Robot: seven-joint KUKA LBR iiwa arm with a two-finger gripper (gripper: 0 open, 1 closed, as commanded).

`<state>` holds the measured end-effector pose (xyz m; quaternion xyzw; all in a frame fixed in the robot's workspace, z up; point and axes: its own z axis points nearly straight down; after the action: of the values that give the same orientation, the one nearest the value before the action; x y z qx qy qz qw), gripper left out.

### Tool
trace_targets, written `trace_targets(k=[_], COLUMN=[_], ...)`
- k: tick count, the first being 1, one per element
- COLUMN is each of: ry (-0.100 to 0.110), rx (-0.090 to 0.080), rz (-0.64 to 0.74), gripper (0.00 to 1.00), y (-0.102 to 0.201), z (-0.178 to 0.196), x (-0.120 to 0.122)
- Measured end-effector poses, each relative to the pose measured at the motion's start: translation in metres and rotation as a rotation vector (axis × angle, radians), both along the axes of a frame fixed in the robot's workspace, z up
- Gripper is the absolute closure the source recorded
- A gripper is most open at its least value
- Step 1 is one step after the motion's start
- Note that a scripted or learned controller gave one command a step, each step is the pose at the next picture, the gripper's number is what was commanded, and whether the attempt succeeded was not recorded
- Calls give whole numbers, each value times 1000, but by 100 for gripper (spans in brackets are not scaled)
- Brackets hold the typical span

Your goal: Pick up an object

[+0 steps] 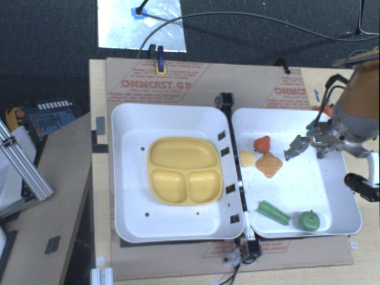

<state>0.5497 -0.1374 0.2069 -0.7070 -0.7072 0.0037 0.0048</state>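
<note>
Gripper (pixel 295 148), its opening not discernible, poised over the right bin (pixel 338 186) beside an orange piece (pixel 269 164), red piece (pixel 262 143) and yellow piece (pixel 247 158).

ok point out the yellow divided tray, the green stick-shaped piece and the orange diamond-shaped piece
yellow divided plastic tray (pixel 178 153): camera view, on its large upper compartment
green stick-shaped piece (pixel 273 212): camera view, on its middle
orange diamond-shaped piece (pixel 269 164): camera view, on its flat top

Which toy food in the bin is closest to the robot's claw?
The orange piece. It lies just left of the claw, nearer than the red piece, the yellow piece or the two green ones at the bottom.
</note>
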Motion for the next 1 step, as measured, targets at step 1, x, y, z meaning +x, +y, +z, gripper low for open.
trace_targets(k=[1], ry=[-13], rx=[-2], rz=[3], gripper=[0], y=[0], z=[7], x=[3])
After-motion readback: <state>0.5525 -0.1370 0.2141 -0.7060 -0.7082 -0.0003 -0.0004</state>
